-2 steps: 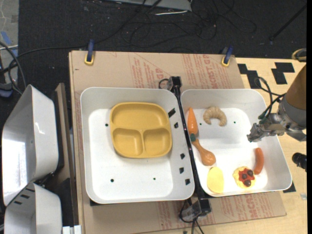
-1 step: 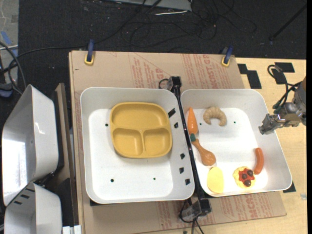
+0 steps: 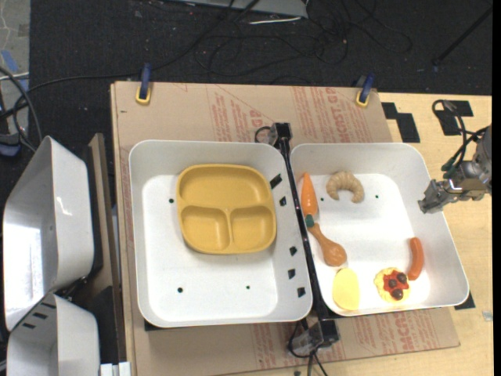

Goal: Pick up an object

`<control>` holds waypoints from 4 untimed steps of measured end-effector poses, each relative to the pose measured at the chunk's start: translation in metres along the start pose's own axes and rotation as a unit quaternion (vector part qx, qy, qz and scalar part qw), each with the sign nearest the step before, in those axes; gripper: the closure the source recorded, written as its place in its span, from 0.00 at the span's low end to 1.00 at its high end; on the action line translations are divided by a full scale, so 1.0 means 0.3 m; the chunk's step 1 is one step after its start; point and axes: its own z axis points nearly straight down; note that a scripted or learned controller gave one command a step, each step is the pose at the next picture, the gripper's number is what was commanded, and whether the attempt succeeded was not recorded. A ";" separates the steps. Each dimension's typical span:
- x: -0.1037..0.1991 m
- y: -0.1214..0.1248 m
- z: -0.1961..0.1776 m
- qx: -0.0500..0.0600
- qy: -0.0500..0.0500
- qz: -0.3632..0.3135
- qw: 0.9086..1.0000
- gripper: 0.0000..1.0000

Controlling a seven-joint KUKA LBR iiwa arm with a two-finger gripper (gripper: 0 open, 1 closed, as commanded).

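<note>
Jaws, state unclear, sit beside the right bin on a cardboard-covered bench, dark floor around.

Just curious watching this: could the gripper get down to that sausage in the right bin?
Probably yes. The gripper hangs at the bin's right rim, and the sausage lies uncovered nearby.

Even overhead light gives you bright white bins with mild glare and soft, short shadows; the dark floor beyond the desk stays dim, and detail looks slightly grainy throughout.
</note>
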 end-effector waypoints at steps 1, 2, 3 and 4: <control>0.199 0.006 -0.024 0.002 0.002 -0.003 1.000 1.00; 0.377 0.002 0.018 0.002 0.002 -0.002 1.000 1.00; 0.550 -0.015 0.002 0.002 0.002 -0.002 1.000 1.00; 0.729 0.025 -0.017 0.001 0.001 -0.002 1.000 1.00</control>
